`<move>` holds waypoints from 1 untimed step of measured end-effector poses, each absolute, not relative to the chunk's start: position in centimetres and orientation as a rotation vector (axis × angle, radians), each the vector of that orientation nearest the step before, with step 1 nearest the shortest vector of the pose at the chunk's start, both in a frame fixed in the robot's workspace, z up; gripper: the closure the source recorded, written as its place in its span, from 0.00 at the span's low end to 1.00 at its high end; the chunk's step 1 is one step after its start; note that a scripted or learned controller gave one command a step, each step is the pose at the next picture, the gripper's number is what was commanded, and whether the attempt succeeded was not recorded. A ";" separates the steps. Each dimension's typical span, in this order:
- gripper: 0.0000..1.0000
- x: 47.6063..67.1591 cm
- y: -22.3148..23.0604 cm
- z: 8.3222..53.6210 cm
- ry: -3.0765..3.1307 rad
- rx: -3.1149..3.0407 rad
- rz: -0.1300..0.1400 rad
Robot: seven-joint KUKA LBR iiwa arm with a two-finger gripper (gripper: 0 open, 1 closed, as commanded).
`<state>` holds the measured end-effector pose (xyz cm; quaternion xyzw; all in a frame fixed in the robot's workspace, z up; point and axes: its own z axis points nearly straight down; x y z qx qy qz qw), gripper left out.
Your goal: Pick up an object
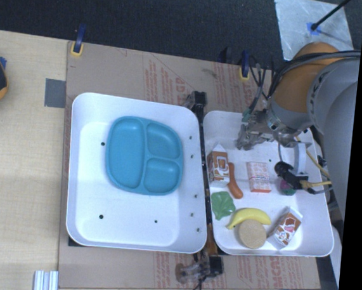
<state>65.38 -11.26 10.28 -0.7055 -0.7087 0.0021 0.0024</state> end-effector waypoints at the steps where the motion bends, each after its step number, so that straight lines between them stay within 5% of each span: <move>1: 1.00 58.0 -19.5 9.2 -2.222 -2.218 0.005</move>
